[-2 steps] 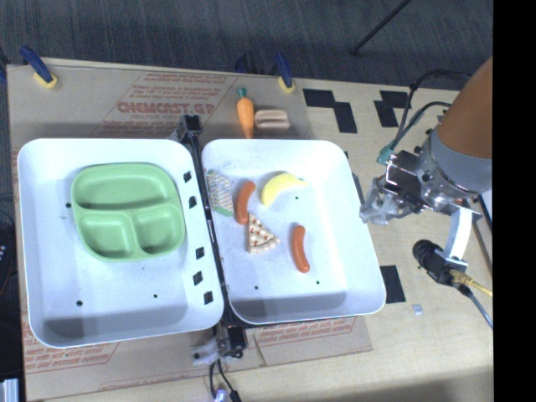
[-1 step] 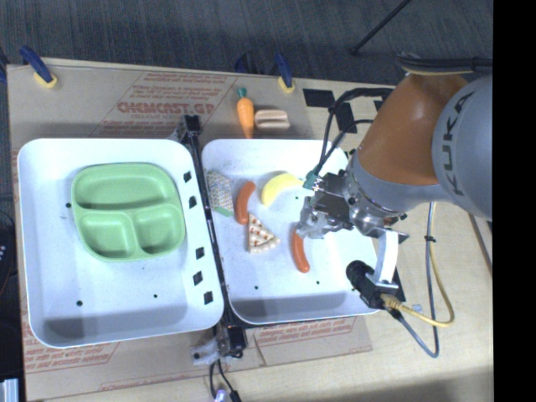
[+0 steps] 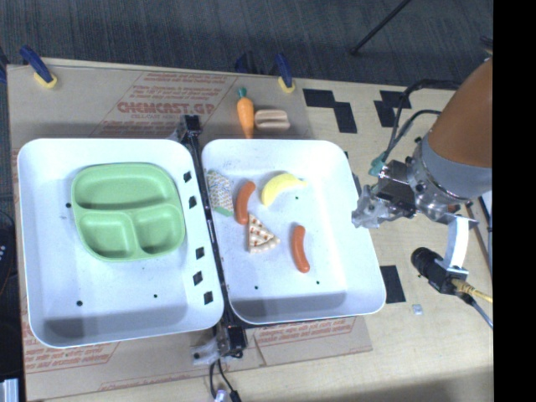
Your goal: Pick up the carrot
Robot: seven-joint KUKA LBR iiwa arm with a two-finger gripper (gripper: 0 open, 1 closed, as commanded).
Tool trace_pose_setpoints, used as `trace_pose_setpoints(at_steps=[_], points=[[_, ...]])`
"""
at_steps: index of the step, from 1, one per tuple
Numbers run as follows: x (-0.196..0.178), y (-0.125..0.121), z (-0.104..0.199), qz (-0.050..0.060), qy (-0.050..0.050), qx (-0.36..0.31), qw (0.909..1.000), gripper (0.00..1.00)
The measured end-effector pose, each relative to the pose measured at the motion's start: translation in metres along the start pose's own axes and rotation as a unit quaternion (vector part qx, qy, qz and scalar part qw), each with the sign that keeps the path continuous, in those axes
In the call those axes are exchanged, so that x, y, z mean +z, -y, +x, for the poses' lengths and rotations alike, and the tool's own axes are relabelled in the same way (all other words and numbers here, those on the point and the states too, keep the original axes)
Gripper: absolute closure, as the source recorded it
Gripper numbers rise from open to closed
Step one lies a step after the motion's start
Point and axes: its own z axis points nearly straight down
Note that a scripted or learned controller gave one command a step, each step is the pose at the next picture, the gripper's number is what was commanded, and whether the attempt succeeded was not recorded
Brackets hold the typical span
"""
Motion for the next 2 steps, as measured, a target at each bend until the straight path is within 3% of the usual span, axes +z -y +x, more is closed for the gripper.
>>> trace_pose_setpoints(at_steps=[1, 2], points=[[0.052, -0.012, -0.008, 0.002, 0.000, 0.227, 0.9739, 1.00], [-0.022, -0.014, -0.028, 0.000, 0.000, 0.253, 0.9675, 1.00]])
